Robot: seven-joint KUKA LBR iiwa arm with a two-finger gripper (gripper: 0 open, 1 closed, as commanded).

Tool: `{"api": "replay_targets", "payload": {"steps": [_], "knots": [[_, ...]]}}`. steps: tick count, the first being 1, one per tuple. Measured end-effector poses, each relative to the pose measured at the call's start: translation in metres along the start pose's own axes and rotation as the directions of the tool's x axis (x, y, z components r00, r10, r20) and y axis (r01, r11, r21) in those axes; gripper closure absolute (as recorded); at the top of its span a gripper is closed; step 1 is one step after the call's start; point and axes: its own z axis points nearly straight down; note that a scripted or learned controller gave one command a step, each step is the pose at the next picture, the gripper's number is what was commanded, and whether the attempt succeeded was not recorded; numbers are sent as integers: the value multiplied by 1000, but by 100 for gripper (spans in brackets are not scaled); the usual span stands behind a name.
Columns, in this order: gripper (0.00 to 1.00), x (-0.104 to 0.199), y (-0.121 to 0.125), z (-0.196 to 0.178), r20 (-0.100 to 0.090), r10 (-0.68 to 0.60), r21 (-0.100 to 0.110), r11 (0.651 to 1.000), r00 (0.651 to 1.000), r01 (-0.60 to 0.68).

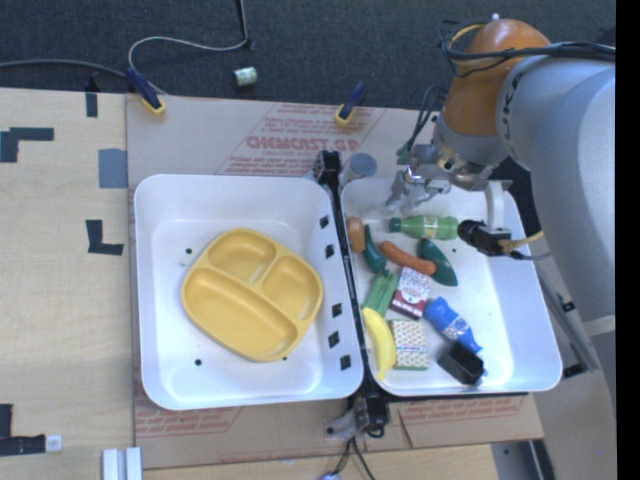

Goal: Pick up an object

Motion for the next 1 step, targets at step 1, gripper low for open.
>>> {"api": "replay_targets", "payload": {"steps": [1], "knots": [[0,0,0,0,0,0,0,1000,1000,0]]}}
